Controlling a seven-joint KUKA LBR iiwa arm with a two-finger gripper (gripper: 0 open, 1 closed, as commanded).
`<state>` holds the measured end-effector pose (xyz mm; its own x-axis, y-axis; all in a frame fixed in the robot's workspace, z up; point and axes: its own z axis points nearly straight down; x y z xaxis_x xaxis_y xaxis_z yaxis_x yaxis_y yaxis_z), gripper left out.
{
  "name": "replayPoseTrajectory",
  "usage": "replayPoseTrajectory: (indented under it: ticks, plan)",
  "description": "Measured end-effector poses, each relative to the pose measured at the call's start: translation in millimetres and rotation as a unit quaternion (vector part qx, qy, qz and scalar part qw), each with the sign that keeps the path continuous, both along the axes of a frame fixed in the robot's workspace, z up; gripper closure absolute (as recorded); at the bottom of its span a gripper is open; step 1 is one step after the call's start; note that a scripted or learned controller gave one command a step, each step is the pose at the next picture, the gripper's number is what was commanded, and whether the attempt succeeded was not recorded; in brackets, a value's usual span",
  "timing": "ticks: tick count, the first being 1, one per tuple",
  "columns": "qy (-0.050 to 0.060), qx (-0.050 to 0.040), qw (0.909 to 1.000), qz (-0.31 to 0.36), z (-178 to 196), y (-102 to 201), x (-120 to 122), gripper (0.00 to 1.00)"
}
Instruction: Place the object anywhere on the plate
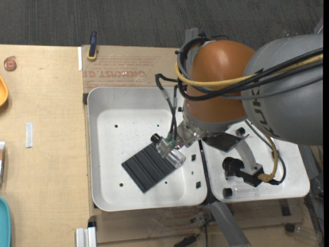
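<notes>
- The gripper (171,149) is low in the left bin (114,130), at the far right corner of the dark ribbed plate (146,168)
- A small pale, shiny object (177,158) sits right under the tip and seems to touch that corner of the plate
- I cannot tell whether the gripper is wide, narrow or holding the object
- As I judge it, the task is at the placing step, with letting go and lifting clear left to do
- A small black piece (155,138) lies on the bin floor just left of the gripper, off the plate
- The arm (221,76) hides much of the right bin (288,185)
- Nothing else crowds the plate
</notes>
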<state>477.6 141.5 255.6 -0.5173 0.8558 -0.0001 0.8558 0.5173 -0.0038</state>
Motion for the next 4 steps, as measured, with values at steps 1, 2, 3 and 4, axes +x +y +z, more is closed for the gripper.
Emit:
replayPoseTrajectory:
  ticks: [1, 2, 3, 4]
  plan:
    - [0.000, 0.0000, 1.0000, 0.000, 0, 0, 0, 0.00]
    - [0.001, -0.0009, 1.0000, -0.002, 8, -1, 1, 1.00]
    - [-0.001, 0.0000, 0.9988, 0.049, -1, 7, 23, 1.00]
    - [-0.001, -0.0002, 0.9973, 0.073, 93, 60, 1, 1.00]
